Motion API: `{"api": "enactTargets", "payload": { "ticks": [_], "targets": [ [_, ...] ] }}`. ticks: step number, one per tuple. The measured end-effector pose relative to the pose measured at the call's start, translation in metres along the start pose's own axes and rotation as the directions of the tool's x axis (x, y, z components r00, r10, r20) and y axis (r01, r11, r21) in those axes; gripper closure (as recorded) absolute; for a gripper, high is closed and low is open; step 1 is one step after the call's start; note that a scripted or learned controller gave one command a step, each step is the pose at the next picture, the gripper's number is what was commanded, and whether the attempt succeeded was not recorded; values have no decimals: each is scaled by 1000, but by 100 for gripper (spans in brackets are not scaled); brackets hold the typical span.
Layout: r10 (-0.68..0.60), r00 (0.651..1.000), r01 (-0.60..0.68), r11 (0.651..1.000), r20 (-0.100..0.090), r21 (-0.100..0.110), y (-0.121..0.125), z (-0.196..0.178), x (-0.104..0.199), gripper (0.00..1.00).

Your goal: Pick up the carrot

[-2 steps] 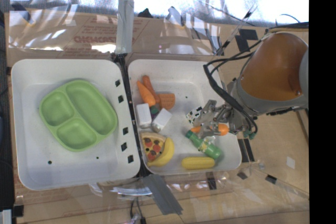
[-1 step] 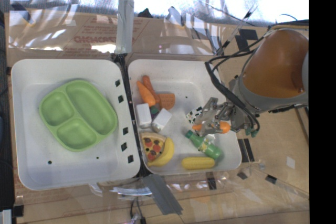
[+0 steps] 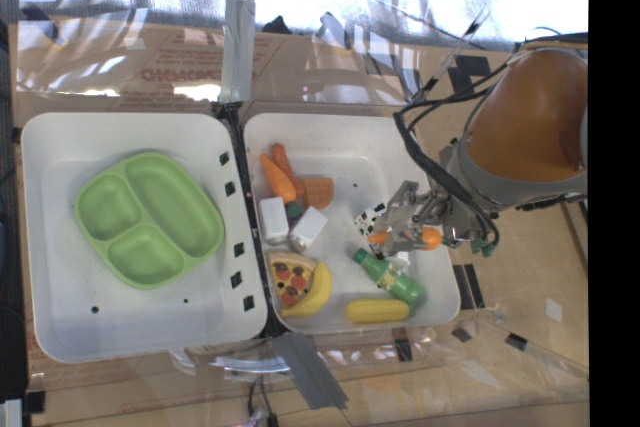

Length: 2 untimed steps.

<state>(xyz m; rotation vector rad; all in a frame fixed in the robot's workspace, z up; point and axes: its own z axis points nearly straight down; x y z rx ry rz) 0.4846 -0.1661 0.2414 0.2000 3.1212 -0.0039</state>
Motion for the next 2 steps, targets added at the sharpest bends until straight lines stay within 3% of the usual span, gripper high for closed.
{"api": "enactTargets", "payload": {
  "ticks": [1,2],
  "targets": [
    [-3,1000,3,1000,4,1,0,-10,-2,100],
    [-168,986,168,986,-10,-2,-43,-33,-21,100]
  ]
}}
